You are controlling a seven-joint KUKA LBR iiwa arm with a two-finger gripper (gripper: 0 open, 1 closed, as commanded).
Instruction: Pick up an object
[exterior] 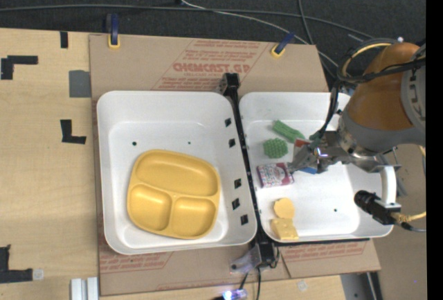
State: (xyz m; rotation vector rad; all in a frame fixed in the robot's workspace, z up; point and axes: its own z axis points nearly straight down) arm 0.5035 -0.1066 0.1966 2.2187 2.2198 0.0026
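The right bin (346,219) holds several small objects. A long green piece (287,131) lies near the bin's back. Just below it sits a round, bumpy green piece (275,147). A pink and white packet (273,174) rests by the divider. At the front are a round yellow piece (284,208) and a yellow block (285,228). My gripper (306,157) is low over the bin's middle, just right of the packet and the round green piece. Small red and blue bits show at its tip. I see no object clearly held in it.
A yellow divided plate (173,192) lies in the left bin (111,153). A black divider (239,153) with clips separates the bins. The arm's orange band (384,94) and grey wrist hang over the right bin's far right side. Cables run across the back.
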